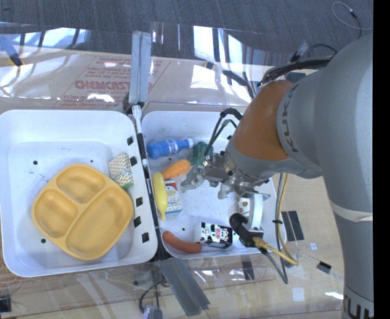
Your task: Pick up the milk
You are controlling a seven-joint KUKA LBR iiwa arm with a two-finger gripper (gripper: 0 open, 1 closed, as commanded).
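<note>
Here the milk (215,234) lies near the right bin's front wall, just below the tool (211,175); its grip state is unclear.

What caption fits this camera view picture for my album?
Robot arm reaching over the right bin of toy food, milk carton near the front; yellow plate in the left bin.

Two white bins sit side by side. The left bin (22,178) holds a yellow divided plate (82,211). The right bin (181,118) holds a blue bottle (168,147), a banana (159,195), a sausage (180,243) and a cow-patterned milk carton (214,234). The gripper (204,176) hangs at frame centre, above the carrot (176,169).
</note>
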